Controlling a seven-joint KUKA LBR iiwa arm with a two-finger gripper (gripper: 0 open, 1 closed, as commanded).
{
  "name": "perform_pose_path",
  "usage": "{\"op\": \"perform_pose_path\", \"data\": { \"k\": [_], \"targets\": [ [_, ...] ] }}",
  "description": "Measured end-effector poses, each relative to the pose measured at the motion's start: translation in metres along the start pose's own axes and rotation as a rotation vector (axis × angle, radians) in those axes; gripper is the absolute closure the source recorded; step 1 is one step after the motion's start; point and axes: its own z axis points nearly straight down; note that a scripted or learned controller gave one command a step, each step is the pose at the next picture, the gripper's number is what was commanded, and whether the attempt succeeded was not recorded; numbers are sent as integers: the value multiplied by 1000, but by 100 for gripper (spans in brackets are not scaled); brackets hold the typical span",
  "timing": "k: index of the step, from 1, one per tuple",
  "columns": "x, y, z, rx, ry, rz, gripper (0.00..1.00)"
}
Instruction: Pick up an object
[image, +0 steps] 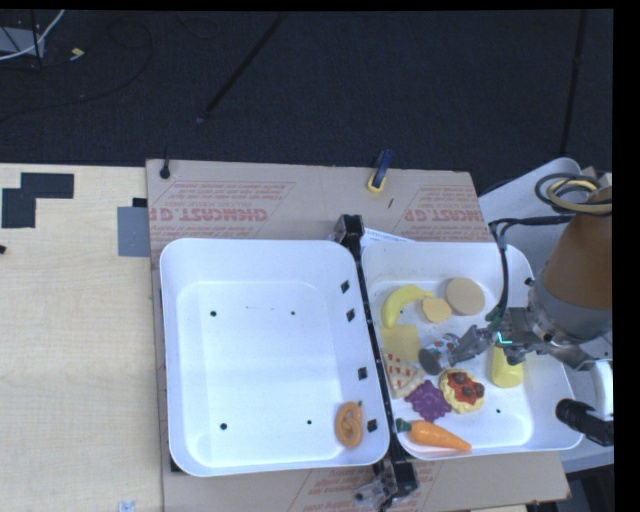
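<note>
Toy food pile (440, 360) in right bin (520, 425): banana, cookie, carrot, grapes, pizza. Pretzel (349, 423) alone in left bin (190, 300). Gripper (450, 352) low over pile, finger state: cannot tell, no visible hold.

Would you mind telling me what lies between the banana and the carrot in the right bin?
In the camera view, between the banana and the carrot lie a pale yellow cheese-like block, a waffle-patterned wedge and a purple grape bunch.
</note>
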Motion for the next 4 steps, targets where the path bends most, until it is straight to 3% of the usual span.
{"op": "perform_pose_path", "data": {
  "k": [1, 3, 4],
  "targets": [
    [56, 21, 101, -8, -1, 0, 0],
    [43, 151, 97, -4, 0, -4, 0],
    [99, 98, -5, -5, 3, -6, 0]
  ]
}}
